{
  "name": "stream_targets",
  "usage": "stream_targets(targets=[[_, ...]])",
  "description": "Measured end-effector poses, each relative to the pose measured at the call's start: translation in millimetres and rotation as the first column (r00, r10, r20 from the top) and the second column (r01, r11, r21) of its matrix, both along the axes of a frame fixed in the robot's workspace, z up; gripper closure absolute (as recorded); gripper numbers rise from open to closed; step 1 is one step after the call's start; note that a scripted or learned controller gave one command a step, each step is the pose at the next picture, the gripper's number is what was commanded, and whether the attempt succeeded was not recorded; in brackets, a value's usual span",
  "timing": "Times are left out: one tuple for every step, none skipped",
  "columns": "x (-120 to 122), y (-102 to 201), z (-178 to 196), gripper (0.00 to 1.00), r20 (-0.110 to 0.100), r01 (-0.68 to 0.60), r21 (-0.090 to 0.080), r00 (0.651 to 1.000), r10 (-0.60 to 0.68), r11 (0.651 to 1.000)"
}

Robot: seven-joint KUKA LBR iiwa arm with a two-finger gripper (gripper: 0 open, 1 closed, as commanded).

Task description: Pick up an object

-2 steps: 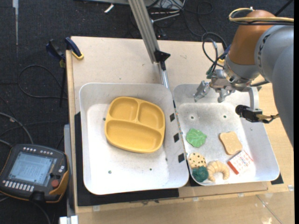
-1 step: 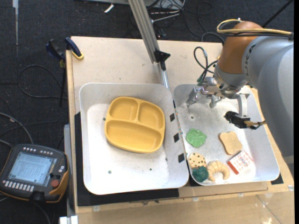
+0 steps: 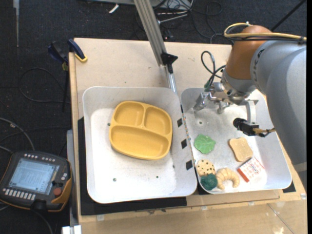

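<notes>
Where bench (image 3: 122, 62) meets dark floor (image 3: 34, 82), cables; gripper (image 3: 210, 103) spread, holding nothing.

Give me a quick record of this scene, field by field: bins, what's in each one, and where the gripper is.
left bin: holds a yellow divided plate
right bin: holds a green leaf piece, bread slice, cookie, dark green piece, croissant, red and white packet
gripper: over the far end of the right bin, apart from the food items
held object: none seen in the jaws
arm: reaches in from the right
</notes>
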State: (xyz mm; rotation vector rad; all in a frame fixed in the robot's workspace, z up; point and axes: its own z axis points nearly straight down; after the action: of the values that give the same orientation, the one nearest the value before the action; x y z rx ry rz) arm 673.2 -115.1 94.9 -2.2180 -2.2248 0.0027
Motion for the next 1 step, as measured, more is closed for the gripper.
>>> stream_targets(targets=[[0.9, 0.0, 11.6, 1.0, 0.004, -0.001, -0.001, 1.0, 0.001, 1.0]])
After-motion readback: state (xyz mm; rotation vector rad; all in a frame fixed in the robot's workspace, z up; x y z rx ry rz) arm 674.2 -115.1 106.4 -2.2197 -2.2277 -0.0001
